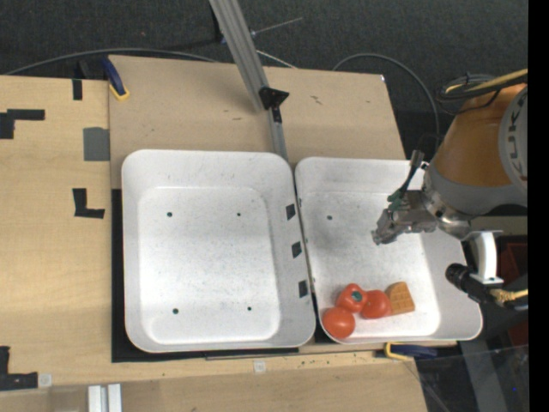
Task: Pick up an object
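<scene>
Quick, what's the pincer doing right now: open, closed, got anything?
Pincer: over the right bin, above the red toys and the orange block; open or closed cannot be told, and nothing is seen in its grip.

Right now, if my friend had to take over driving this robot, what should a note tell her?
Gripper: over the middle of the right bin, above the white floor; fingers too small to read, nothing seen held.
Things: red toys and a tan waffle-like piece clustered at the right bin's near edge, apart from the gripper.
Done: no pick visible.
Left: move toward the near-edge cluster, descend, close on one piece and lift.
</scene>
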`<state>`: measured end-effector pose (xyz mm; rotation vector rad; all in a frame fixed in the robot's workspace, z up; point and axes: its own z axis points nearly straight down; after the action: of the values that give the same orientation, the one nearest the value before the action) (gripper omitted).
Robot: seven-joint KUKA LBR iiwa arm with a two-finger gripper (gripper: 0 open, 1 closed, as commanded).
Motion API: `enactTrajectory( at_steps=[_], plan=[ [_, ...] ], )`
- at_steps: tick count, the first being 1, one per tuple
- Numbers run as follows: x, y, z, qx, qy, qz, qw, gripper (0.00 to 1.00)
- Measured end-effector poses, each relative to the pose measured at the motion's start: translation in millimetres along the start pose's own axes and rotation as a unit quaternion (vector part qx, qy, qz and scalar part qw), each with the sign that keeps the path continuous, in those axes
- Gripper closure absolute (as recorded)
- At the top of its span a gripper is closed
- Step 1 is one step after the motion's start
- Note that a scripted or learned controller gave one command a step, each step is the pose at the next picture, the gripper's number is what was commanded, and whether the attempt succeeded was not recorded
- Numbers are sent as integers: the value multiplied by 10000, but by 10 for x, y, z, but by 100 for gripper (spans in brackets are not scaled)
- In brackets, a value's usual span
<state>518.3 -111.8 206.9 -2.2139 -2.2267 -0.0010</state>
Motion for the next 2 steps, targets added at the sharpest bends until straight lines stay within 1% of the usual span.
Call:
enactTrajectory(
  at_steps=[1,2],
  plan=[
    [542,65,62,8,0,-5,10000,100],
    [1166,186,-51,0,4,-13,10000,100]
  ],
)
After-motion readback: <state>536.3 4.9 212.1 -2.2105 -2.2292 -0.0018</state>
